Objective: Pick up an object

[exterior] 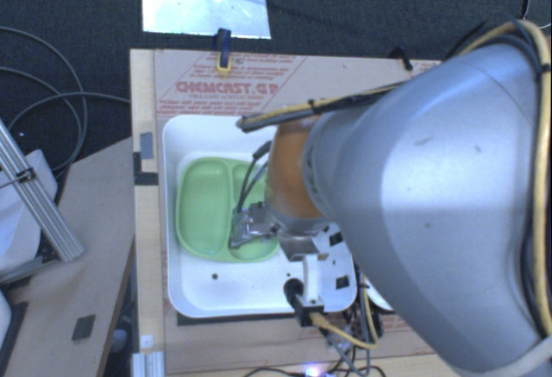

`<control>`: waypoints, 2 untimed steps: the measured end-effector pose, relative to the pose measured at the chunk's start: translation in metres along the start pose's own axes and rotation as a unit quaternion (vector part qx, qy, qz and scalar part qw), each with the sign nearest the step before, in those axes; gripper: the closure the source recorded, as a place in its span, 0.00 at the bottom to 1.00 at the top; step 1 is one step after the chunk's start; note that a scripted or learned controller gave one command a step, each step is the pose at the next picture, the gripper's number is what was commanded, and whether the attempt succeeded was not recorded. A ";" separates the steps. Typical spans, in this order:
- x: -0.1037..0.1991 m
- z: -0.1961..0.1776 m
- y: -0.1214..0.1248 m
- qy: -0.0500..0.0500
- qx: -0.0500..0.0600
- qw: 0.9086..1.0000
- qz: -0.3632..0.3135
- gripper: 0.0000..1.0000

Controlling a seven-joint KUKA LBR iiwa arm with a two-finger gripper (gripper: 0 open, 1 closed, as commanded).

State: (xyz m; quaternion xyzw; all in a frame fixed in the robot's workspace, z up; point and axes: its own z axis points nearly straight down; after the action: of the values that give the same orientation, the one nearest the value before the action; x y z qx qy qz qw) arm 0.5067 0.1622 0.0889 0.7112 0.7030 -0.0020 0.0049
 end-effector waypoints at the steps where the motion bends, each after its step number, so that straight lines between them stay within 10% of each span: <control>1: -0.070 -0.102 0.099 0.003 -0.007 1.000 -0.003 0.00; 2: -0.049 -0.037 0.116 0.005 0.002 1.000 -0.008 0.00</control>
State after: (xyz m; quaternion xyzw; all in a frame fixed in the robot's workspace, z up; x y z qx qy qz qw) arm 0.6220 0.1127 0.1264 0.7053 0.7089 -0.0002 -0.0004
